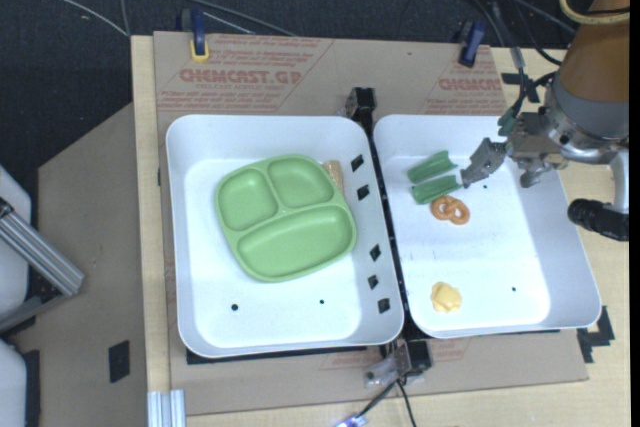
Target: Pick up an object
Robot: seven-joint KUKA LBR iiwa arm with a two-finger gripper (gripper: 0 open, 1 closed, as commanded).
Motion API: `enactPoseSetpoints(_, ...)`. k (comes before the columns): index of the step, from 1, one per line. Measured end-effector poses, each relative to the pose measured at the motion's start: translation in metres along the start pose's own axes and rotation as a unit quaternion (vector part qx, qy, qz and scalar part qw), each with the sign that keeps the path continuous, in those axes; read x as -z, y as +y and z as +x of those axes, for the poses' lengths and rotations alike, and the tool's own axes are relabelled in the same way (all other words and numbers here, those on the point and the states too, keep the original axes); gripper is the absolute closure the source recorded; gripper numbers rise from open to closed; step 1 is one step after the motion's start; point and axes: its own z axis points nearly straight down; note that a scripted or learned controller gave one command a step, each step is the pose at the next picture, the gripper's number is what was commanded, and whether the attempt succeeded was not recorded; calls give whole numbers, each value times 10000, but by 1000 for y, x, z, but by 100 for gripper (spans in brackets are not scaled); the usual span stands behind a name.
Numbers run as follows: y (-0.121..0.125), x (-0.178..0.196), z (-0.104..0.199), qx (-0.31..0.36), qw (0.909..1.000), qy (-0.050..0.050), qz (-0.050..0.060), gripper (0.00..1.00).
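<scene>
Arm reaching into the right bin, near the green block

The gripper is in the upper part of the right bin, coming in from the right side of the frame. Its tip is right at the right end of the green block, but I cannot tell if the claw is open, shut, or holding it. Just below the block lies a small orange pretzel. A yellow lump sits lower down in the same bin, well apart from them. The left bin holds a green tray with three parts, and a small tan thing peeks out at the tray's upper right edge
</scene>
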Motion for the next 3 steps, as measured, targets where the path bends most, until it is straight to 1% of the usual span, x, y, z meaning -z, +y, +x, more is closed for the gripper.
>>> enactPoseSetpoints(1, 2, 7, 0, 14, 10000, -8, -68, 0)
enactPoseSetpoints(2, -2, -42, -8, 5, 10000, -6, -43, 0)
enactPoseSetpoints(3, -8, -104, -9, 8, 10000, -1, -34, 0)
